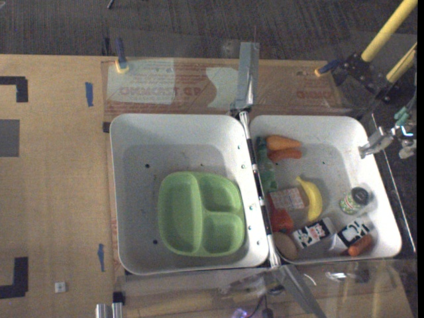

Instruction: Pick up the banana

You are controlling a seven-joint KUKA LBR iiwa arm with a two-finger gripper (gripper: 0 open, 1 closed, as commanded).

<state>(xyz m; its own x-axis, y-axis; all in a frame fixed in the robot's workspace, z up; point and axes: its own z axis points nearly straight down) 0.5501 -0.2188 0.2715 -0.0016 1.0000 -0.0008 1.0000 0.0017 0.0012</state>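
Where the two white plastic bins meet, a metal strip runs along the seam; the left bin (132, 144) holds a matte green divided tray (201, 212) with three compartments, rounded corners, lying flat near the bin's centre. The right bin (344, 138) is cluttered. The banana (311, 197), short, curved, smooth yellow, lies roughly mid-bin, its left side touching a small pinkish box (287, 198) with printed faces. Two orange carrots (283, 148), tapered, lie side by side at the bin's upper left. A green leafy item (267, 174) sits along the left wall. A red piece (281, 220) is just below the pinkish box. Two small cartons with black-and-white cow print (311, 234) and (353, 232) sit near the bottom edge, with a tan round piece (286, 245) at the lower left corner and an orange-red sausage shape (361, 245) at lower right. A green bottle with a dark cap (354, 201) stands right of the banana, apart from it. The gripper (397, 138), metallic, sits at the right rim of the bin, well apart from the banana; can't tell how its claw stands.
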